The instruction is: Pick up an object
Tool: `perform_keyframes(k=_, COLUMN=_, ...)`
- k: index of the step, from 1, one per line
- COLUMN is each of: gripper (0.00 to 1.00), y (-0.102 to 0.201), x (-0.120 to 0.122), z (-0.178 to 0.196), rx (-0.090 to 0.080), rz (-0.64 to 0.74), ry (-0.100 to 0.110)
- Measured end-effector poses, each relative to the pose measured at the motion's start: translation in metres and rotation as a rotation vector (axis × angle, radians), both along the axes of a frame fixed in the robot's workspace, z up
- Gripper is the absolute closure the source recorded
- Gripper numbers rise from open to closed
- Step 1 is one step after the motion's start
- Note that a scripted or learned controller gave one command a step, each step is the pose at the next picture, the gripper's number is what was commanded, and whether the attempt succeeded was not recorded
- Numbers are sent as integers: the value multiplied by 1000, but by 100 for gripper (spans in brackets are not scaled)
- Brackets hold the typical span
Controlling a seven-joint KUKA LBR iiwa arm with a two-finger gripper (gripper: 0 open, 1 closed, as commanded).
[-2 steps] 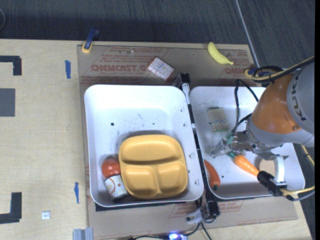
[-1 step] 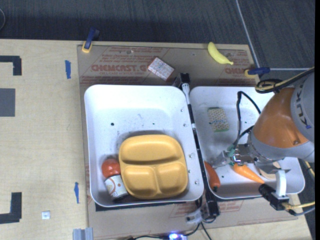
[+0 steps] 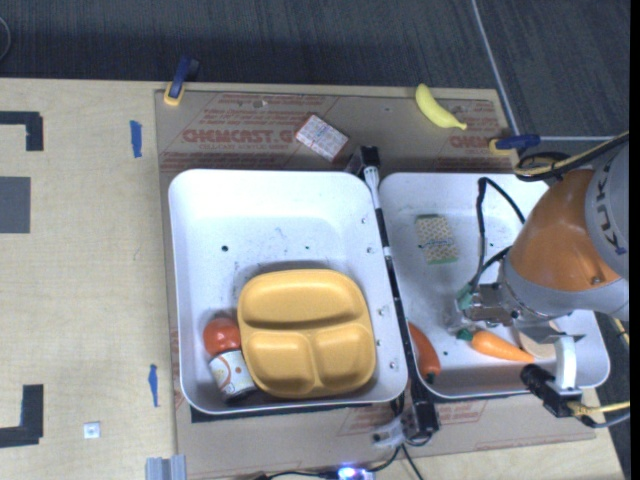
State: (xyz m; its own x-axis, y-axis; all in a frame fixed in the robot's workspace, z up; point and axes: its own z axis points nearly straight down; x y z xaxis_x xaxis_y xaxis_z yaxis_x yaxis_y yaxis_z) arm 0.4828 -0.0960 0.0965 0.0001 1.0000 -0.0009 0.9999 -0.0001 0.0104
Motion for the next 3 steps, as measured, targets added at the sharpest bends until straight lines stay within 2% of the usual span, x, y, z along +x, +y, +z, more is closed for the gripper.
perform_keyframes(k=1, gripper=100, y=89, x=-3, z=88, rx=2, rz=1, ry=9)
perform_keyframes(k=2, gripper=0, y=89, x=-3, z=88, rx=1, rz=1, ry=9)
perform_keyframes(k=3, gripper=0, y=6, x=-3, z=88, rx=-1, rz=0, ry=8)
